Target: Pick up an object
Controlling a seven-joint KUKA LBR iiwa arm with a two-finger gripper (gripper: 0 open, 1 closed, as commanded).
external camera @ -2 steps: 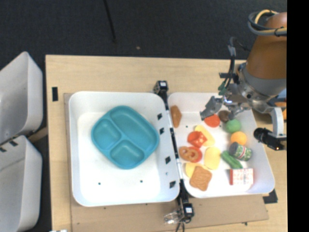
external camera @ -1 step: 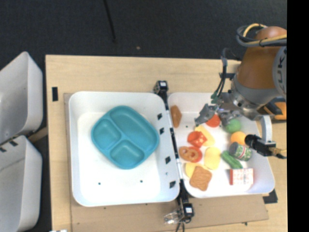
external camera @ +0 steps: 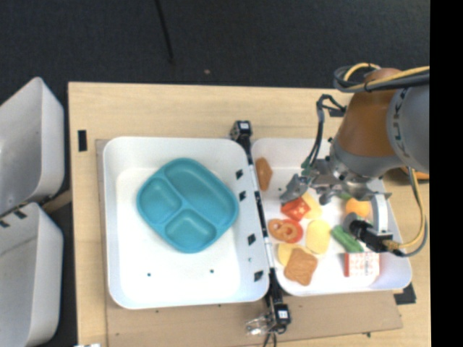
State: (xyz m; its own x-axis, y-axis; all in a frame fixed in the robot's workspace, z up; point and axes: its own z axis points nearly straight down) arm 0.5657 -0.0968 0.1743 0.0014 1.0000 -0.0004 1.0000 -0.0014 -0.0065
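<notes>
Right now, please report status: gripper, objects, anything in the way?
Gripper low over right bin, above red piece; nothing seen held. Toy foods crowded close together. Blue tray alone in left bin.

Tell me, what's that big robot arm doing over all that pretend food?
The grey and orange arm is reaching down into the right bin, which is full of toy food. Its pincer hangs just above a red piece, next to a tomato slice and a yellow piece. Nothing looks lifted yet. The left bin holds a blue divided tray.
</notes>
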